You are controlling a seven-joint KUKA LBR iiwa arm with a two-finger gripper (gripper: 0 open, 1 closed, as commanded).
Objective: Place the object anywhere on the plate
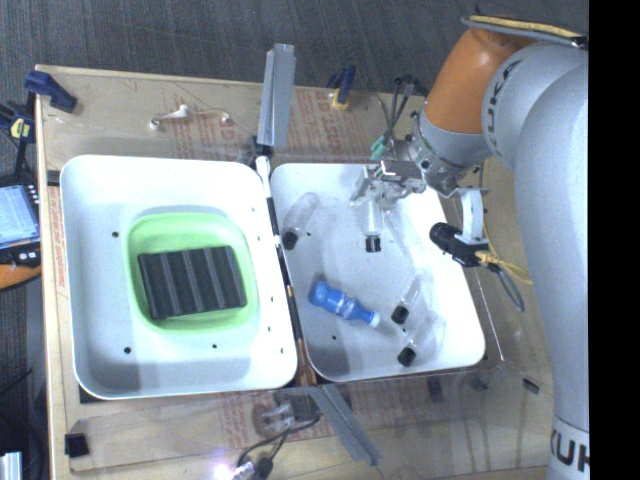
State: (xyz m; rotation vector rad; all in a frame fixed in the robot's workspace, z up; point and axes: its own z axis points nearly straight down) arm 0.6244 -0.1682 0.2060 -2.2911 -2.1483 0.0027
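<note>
The pincer (374,230) hangs over the right bin (455,353), gripping a clear vial (374,218) upright between its fingers. This looks like the carry step: next it must cross to the green plate (190,236) in the left bin (90,183) and release.

A robotics lab, by the look of it: a big grey and orange robot arm (520,118) leans over a plywood tabletop (150,98) holding two white bins (90,183), with blue clamps (50,90) on the edges, loose cables (265,448), and dark carpet (150,8) beyond.
</note>
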